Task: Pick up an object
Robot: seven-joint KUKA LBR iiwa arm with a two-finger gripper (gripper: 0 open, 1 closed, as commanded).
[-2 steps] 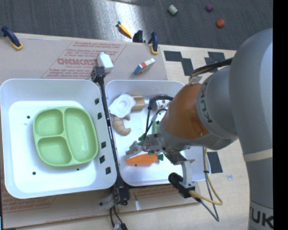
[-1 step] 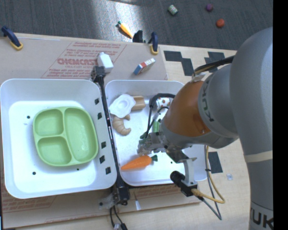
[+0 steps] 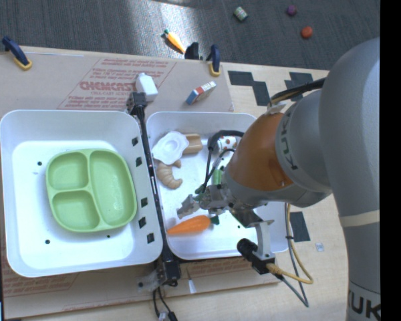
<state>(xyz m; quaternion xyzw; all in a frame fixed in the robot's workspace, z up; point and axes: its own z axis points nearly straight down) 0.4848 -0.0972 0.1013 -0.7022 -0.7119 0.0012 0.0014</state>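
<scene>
Jaws: low over the carrot [image 3: 189, 226], just beside its upper edge; whether they stand wide or narrow I cannot tell from where I look, as the wrist and grey housing hide the gap. Nothing seen held between them

Arm [image 3: 281, 159]: grey with orange band, leaning in over the bin [image 3: 207, 251] that holds the carrot, covering the part of that bin farthest from the divider

Carrot: orange, lying flat on the bin floor, long axis roughly along the near wall, close to that wall and clear of the other pieces. Judged the likeliest thing to pick

Tan pastry-shaped piece [image 3: 168, 174]: beyond the carrot, near it, apart from it

White cup [image 3: 170, 147]: farther beyond the carrot, past the tan piece, with a brown piece [image 3: 192, 142] touching or just beside it

Green divided plate [image 3: 90, 189]: well apart from the carrot, across the divider in the second bin [image 3: 13, 179]

Small red, white and blue block [image 3: 200, 93]: on the surface [image 3: 107, 79], well beyond the carrot, outside both bins

Handling note, as judgement: set the jaws across the carrot's short width, near its thick middle, not its tapered tip; go right down to the floor before closing, since the piece lies low and smooth and could roll or squirt toward the near wall; lift straight, slowly, and check it rides between the jaws
</scene>
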